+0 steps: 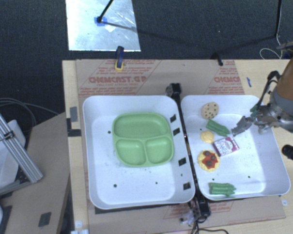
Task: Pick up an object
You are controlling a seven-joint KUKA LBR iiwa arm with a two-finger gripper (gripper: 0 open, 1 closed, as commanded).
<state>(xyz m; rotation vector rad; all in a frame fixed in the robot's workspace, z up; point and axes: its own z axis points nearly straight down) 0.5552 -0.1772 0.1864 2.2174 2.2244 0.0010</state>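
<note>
1. At the far left, an aluminium frame (14, 144) slants beside the bench (75, 141), whose top is covered by brown printed cardboard.
2. The left bin (97, 155) holds a light green divided plate (141, 139) with one long compartment at the back and two smaller ones in front; nothing lies in any of them.
3. A row of black clips (178, 132) runs down the seam where the two bins meet.
4. The right bin (270, 176) holds the loose objects. A round cookie (210, 109) with dark chips lies near its back left corner.
5. In front of the cookie, a green pickle-shaped piece (217, 127) lies slantwise, with a small yellow piece (207, 136) just beside its lower left end.
6. Further forward lies a small pizza piece (209, 160), yellow with red and dark toppings, and at the front wall a bundle of green beans (222, 188).
7. A small red-and-white packet (226, 146) lies tilted between the pickle and the pizza, just right of both.
8. The gripper (239, 126) reaches in from the right, its tip low over the bin floor just right of the pickle and just behind the packet. Whether its fingers are spread or pressed together cannot be told at this size, and nothing shows between them.
9. Behind it, the grey wrist and cables hang over the bin's right half.
</note>
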